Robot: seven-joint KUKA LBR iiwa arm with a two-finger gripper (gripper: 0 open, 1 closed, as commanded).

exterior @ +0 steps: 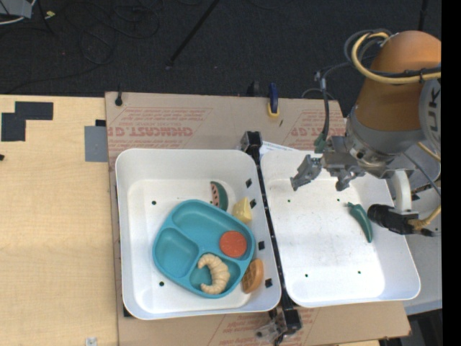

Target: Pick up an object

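- Pepper [360, 220], slim and green, lies flat on the floor of the right bin [324, 258], toward the bin's 3 o'clock side and apart from its wall.
- Long axis of the pepper runs from about 11 o'clock to 5 o'clock, narrow end up, broader end down.
- Gripper [324, 175] hangs over the upper half of the same bin with its fingers spread and nothing between them.
- From the gripper the pepper lies at roughly 5 o'clock, near but not under the fingers. This is the relation the next move turns on, as I judge it.
- The fingers look spread roughly along a 9-to-3 line, which crosses the pepper's axis at a slant. A small wrist turn would likely square the grasp across the pepper's narrow width.
- Nothing else lies loose in the right bin, so the pepper looks like the natural target.
- Left bin [133, 229] holds a teal tray [173, 251], well apart from the gripper at about 8 o'clock.
- On the tray sit a croissant [213, 273] and a red disc [234, 244].
- Off the tray, a melon slice [218, 192] and a yellow piece [243, 210] rest at its 1 o'clock edge, and a bun [253, 275] leans at its 4 o'clock edge.
- The pick has not begun, by my reading.
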